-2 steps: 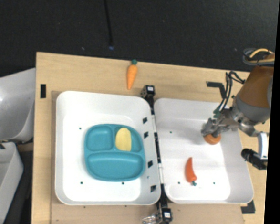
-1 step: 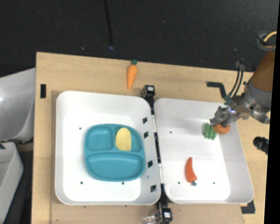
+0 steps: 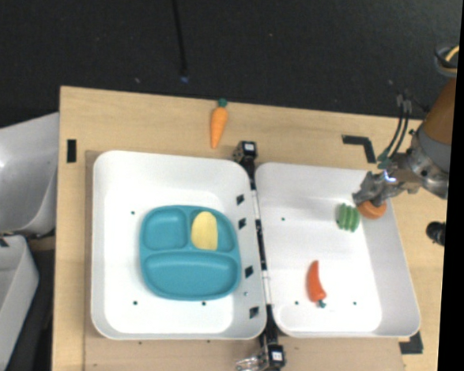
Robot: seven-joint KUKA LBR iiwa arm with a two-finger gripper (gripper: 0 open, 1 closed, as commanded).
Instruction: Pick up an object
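Your gripper (image 3: 372, 194) sits on an orange object (image 3: 372, 208) (grip unclear), green object (image 3: 348, 217) just beside.

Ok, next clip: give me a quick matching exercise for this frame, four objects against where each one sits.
Things:
1. carrot
2. yellow piece
3. red pepper
4. green piece

Places:
A. lower part of the right bin
B. bare bench behind the bins
C. upper right compartment of the blue tray
D. right bin, beside the gripper

Pairs: 1-B, 2-C, 3-A, 4-D
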